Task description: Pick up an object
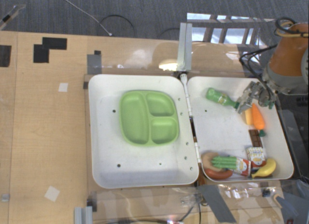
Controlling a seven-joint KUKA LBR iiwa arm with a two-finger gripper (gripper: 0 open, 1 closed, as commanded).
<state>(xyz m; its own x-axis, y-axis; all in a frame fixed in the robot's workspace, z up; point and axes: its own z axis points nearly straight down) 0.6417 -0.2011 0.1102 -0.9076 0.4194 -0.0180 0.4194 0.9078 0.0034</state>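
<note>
Banana [266,169] front of right bin [217,126] | fingers [251,103] apart, above carrot [257,117], holding nothing

The worktop [43,136] is a light wood-grain surface. Two shallow white bins rest directly on it, side by side and touching along their inner edges: the left bin [104,170] and the right bin [285,162]. A metal bracket [184,44] stands upright behind the junction of the bins. Black square markers [48,49] lie flat near the far-left corner. Small pale patches [51,193] lie on the left area.
</note>
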